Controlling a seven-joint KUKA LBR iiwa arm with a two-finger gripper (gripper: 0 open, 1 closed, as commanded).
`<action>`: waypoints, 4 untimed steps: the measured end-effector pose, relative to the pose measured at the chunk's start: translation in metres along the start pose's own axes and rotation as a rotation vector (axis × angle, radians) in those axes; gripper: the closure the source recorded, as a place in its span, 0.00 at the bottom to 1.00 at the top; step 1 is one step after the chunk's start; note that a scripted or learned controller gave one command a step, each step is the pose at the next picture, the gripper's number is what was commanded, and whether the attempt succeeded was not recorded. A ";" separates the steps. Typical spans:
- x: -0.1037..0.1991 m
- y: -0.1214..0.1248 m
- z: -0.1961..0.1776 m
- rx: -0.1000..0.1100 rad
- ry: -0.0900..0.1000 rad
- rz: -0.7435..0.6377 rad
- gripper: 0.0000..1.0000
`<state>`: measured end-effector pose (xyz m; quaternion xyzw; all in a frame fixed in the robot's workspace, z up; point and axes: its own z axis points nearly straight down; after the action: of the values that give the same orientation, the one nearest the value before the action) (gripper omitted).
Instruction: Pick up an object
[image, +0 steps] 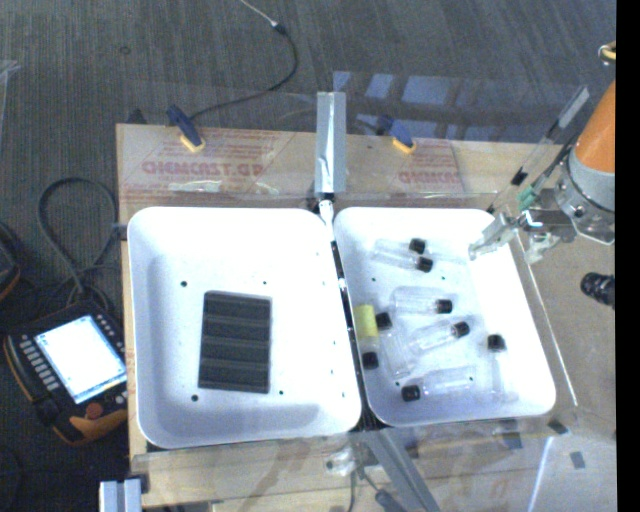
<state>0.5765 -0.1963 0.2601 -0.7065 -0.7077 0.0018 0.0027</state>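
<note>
The right bin (540, 400) holds several clear vials with black caps, among them one near the back (398, 252), one in the middle (420, 300) and one near the front (440, 383). A small yellow piece (366, 320) lies by that bin's left wall. My gripper (492, 238) hangs over the right bin's back right corner, above the rim and clear of the vials. Nothing can be made out in its grasp.
The left bin (150, 290) contains a black ribbed block (236, 341). A metal post (329, 150) stands behind the seam between the bins. A tablet (75, 360) and cables lie on the floor to the left.
</note>
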 end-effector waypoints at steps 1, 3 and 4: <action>0.019 0.008 0.141 -0.022 -0.005 -0.119 0.00; -0.019 -0.029 0.156 -0.045 -0.004 -0.155 0.00; -0.019 0.053 0.169 -0.026 0.000 -0.190 0.00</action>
<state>0.6285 -0.2145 0.0908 -0.6360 -0.7716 -0.0077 -0.0062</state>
